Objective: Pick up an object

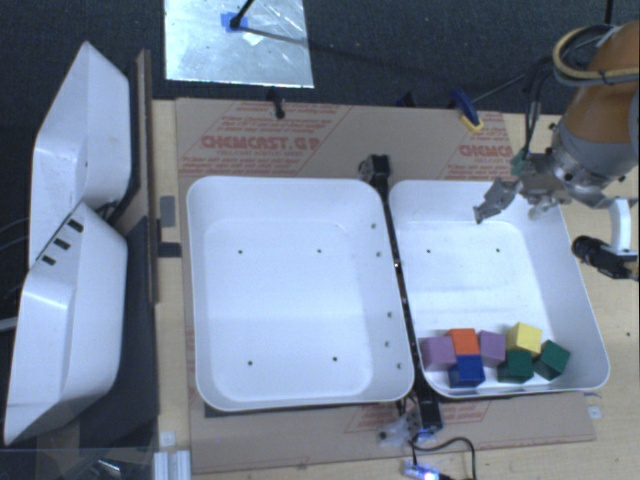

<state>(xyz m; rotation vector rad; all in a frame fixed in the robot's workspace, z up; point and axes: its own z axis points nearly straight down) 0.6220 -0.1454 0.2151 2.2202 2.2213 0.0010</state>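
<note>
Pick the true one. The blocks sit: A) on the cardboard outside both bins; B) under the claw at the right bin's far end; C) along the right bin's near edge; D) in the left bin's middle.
C: the blocks cluster along the near wall of the right bin, while the claw is at that bin's far end, apart from them.

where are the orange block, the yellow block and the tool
orange block (pixel 464 341), camera view, top face
yellow block (pixel 526 337), camera view, top face
tool (pixel 492 206), camera view, tip above the right bin's far end
</note>
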